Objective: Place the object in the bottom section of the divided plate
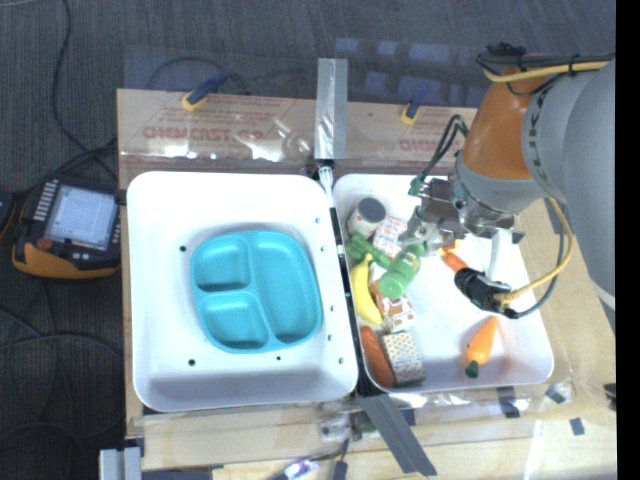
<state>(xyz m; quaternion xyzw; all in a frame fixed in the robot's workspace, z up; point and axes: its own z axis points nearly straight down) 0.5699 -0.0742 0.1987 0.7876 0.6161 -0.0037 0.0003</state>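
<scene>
The tabletop (90,348) is pale wood over dark carpet (120,8) strewn with cables. The blue divided plate (257,288) lies in the left bin (150,368) — the gripper (425,230) hangs over the right bin (525,363) above a green bottle (398,271), a banana (364,295) and a carrot (480,343).

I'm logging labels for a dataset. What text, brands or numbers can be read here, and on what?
Red print on the cardboard sheet behind the bins: too blurred to read.
Handheld pendant screen: too small to read.
Small cartons in the right bin: printing illegible.
Nothing reads clearly.
</scene>
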